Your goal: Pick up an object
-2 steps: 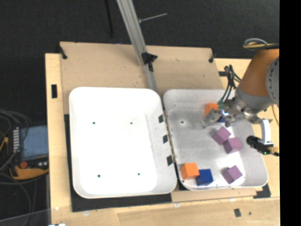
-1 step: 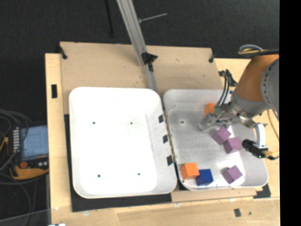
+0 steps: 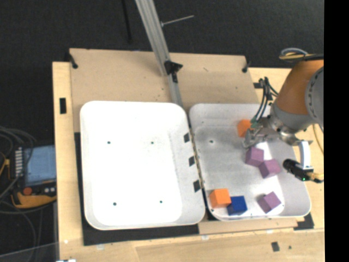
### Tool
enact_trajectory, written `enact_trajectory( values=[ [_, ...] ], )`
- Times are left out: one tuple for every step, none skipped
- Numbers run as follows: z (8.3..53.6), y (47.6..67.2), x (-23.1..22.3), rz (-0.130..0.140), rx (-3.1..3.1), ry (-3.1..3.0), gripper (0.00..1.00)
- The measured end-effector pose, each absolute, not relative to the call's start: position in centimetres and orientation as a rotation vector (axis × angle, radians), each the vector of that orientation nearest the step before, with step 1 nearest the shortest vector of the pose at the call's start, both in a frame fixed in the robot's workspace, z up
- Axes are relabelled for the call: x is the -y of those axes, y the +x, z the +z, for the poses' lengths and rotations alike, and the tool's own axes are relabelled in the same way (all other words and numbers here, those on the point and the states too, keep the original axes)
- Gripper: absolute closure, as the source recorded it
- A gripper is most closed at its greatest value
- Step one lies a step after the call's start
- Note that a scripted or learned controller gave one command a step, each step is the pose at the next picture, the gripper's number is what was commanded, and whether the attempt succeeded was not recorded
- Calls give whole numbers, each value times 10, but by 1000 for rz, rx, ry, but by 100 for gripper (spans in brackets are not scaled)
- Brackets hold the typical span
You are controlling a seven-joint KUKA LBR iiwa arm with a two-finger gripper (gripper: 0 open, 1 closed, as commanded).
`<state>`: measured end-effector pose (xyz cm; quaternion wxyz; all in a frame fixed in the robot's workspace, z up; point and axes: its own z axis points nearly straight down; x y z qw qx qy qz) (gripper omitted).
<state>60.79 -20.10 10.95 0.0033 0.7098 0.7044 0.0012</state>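
A camera is looking down at a slant on a wooden bench carrying two shallow white plastic bins side by side. The left white bin (image 3: 98, 146) is lying beside the right white bin (image 3: 218, 124), which is holding all the small blocks, so any pick has to happen there.

The grey robot arm with an orange band (image 3: 297, 94) is reaching in from the right and bending down over the far right part of the right bin. Its two-finger gripper (image 3: 252, 138) is pointing downward, sitting just beside a small orange block (image 3: 243, 127) on its far left side and just above a purple cube (image 3: 254, 156). Whether the gripper is open or closed cannot be told, and nothing can be seen held in it.

A second purple cube (image 3: 269, 168) is touching the first, toward the near right. Along the bin's near edge, an orange cube (image 3: 220, 197) and a blue cube (image 3: 237, 205) are sitting together, with a third purple cube (image 3: 269, 202) near them to the right.

Judging by its position, the arm is probably aiming for the small orange block or the nearest purple cube.
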Motion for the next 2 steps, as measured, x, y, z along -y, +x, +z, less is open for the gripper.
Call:
enact_trajectory(
  values=[
    [154,609,207,4,-2207,2227,100],
    [220,609,210,6,-2210,2221,100]
  ],
)
